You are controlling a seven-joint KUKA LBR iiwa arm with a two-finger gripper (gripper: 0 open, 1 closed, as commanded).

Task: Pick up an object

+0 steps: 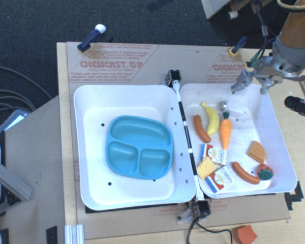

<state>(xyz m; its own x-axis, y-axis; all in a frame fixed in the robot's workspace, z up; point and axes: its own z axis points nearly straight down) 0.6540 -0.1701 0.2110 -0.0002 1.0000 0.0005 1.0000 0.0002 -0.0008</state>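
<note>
So my claw (pixel 254 83) is hanging over the back rim of the right bin (pixel 282 151), two prongs spread apart and nothing between them, so it's let go and empty-handed.

The nearest pickable things sit forward of the claw and toward the divider between the bins: the banana (pixel 212 117) first, then the carrot (pixel 225 131) just beside it, with the sausage (pixel 202 128) on the banana's far side. The carrot's long axis runs roughly front-to-back in the bin, green top pointing back at the claw; the banana curves along about the same line. My guess is I'd need to come forward and toward the divider, and close across that axis.

There's a pale, see-through something just behind the carrot's top that I can't really make out. My wrist is cut off at the frame edge.
</note>
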